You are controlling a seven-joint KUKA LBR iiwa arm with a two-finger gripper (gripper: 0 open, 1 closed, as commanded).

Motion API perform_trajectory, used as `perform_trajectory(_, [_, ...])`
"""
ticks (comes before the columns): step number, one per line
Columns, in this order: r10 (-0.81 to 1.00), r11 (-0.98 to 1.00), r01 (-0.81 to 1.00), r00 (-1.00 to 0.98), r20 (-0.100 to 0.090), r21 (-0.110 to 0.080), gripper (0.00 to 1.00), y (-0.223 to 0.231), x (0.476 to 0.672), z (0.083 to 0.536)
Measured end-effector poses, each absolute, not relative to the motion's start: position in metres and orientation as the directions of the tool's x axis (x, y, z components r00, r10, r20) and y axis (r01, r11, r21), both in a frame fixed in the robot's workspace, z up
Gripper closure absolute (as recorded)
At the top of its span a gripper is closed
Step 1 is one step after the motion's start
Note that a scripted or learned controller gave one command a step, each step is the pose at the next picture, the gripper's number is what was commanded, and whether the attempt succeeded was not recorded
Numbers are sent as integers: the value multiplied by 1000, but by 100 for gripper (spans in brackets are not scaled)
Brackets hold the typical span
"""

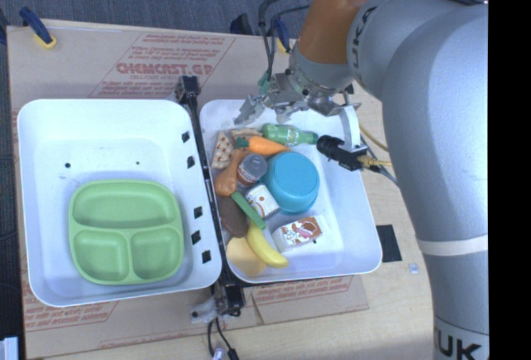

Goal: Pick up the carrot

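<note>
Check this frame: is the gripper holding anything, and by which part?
Nothing is held. The gripper hovers above the right bin's far end, and the carrot lies loose among the toys.

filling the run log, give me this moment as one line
gripper: over right bin far edge | carrot: lying in bin beside blue bowl | grasp: none seen | left bin: green tray

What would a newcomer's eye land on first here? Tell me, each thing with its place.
First the big grey arm with its orange band, filling the right side and reaching over the right bin. Next the clutter in that bin: a blue bowl in the middle, the carrot just above it, a banana near the front. In the left bin lies a green divided plate.
</note>
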State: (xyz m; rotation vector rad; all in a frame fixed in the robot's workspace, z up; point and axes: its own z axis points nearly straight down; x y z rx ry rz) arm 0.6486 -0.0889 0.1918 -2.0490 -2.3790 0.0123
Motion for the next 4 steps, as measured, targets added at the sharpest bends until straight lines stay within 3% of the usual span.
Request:
perform_trajectory(1, [996, 90, 996, -90, -7, 3, 0, -99, 636, 101])
perform_trajectory(2, [999, -35, 999, 35, -1, 13, 0, -113, 586, 100])
perform_trajectory(3, [1000, -23, 1000, 23, 1, 9, 100, -111, 587, 111])
perform_trajectory(4, [984, -176, 984, 176, -3, -2, 100, -159, 599, 210])
